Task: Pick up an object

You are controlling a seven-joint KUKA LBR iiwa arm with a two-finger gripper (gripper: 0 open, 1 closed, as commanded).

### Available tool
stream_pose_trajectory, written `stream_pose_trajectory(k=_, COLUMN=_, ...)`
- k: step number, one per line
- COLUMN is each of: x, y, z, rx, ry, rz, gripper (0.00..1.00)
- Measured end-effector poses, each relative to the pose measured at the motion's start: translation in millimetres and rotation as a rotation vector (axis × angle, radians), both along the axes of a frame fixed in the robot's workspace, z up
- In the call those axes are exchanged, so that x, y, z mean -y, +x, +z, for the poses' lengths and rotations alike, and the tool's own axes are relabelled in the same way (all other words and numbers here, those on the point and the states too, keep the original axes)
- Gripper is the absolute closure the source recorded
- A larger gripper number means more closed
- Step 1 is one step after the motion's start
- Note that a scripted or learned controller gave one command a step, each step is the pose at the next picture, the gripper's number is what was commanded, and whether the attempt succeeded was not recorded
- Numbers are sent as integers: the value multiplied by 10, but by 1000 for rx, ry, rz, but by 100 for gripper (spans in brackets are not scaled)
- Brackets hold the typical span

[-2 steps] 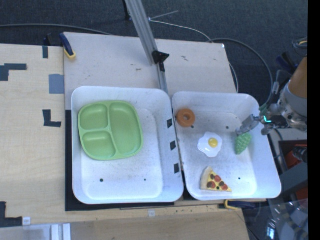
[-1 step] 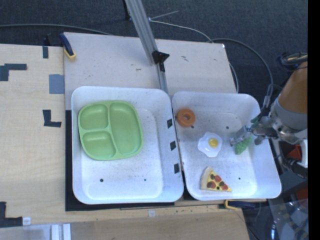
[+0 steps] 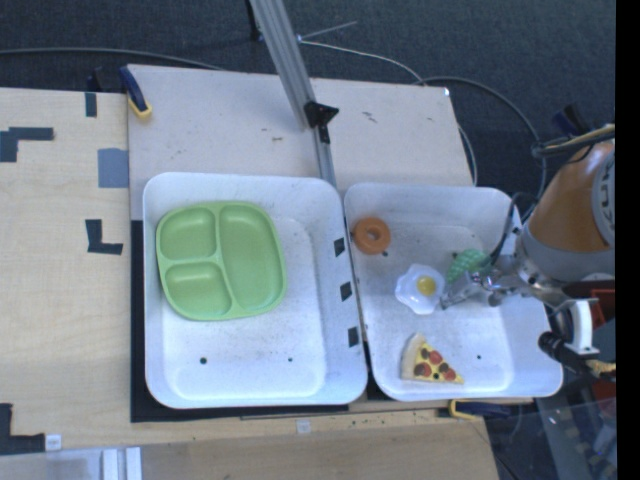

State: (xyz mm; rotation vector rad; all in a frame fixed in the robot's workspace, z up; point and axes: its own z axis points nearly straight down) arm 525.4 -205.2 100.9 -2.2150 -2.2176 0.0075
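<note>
The tool (image 3: 455, 296) is down low in the right bin (image 3: 500, 368), reaching in from the right edge, with the grey arm and its orange band (image 3: 565, 208) hanging above the bin's right wall. Whether it is released or clenched, I cannot tell from this angle. Its tip sits just beside a fried egg toy (image 3: 420, 289), white with a yellow yolk, and the two look to be touching or very nearly so. Right behind the tip lies a small green leafy toy (image 3: 466, 263), partly covered by the metal. Up toward the far left corner of the same bin there's a brown doughnut (image 3: 372, 235), well apart from the tip. Near the front wall rests a pizza slice toy (image 3: 428, 361) with red dots on it, below the egg.

Across the divide, the left bin (image 3: 240, 368) carries a green divided plate (image 3: 220, 260), three compartments, lying flat in its far half. Both bins sit on the table (image 3: 60, 268), and a slanted metal pole (image 3: 285, 48) rises behind them.
</note>
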Motion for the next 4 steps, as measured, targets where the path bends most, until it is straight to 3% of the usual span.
stream_pose_trajectory(k=1, x=0, y=2, z=-112, rx=7, ry=-3, rz=0, gripper=0)
stream_pose_trajectory(k=2, x=-7, y=2, z=-12, rx=7, ry=-2, rz=1, gripper=100)
stream_pose_trajectory(k=4, x=-6, y=-63, z=854, rx=11, ry=-3, rz=0, gripper=100)
